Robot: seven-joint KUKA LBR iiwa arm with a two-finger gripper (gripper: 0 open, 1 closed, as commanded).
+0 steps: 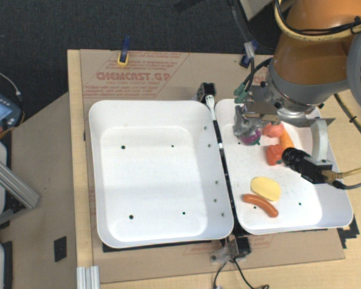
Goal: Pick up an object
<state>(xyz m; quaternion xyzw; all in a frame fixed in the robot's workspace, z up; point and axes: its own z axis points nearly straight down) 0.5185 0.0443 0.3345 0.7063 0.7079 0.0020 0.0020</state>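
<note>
Left bin [108, 125] is sitting beside the right bin [337, 215], rims touching. Gripper [249, 132] is hanging low over the right bin's far-left corner, right at a purple object [251, 139]; can't tell whether it's gripping it, and finger spread isn't readable from here. Yellow object [265, 188] and a sausage-shaped orange piece [260, 203] are lying near the bin's front. Orange-red items [277, 144] are sitting just right of the gripper.
</note>
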